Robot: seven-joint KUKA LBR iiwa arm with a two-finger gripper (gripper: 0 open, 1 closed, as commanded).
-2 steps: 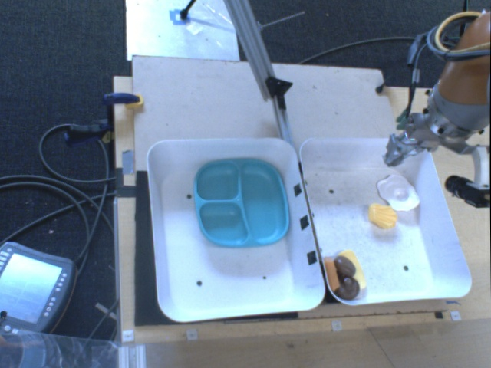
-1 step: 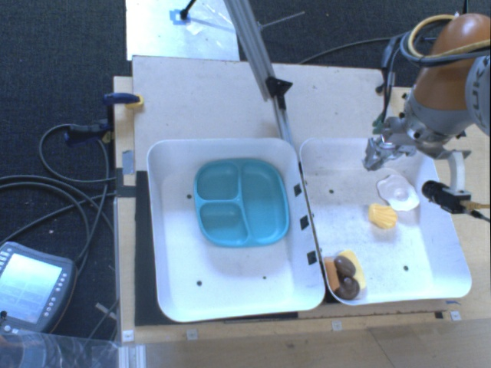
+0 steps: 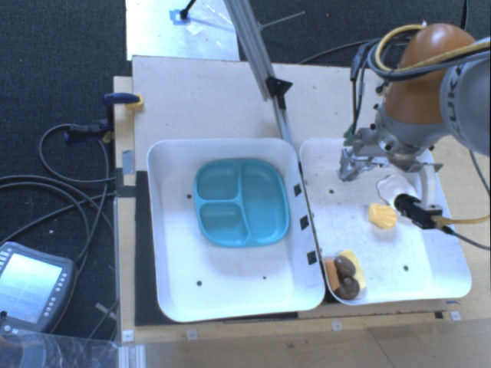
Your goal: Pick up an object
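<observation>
My gripper (image 3: 350,167), fingers too blurry to tell, hangs at ten o'clock from the yellow block (image 3: 383,216) in the right bin (image 3: 430,282), so I might grab air.

A teal 3-compartment plate (image 3: 242,203) is seen inside the left bin (image 3: 165,282); a handheld pendant (image 3: 31,282) lies left of that bin.
</observation>
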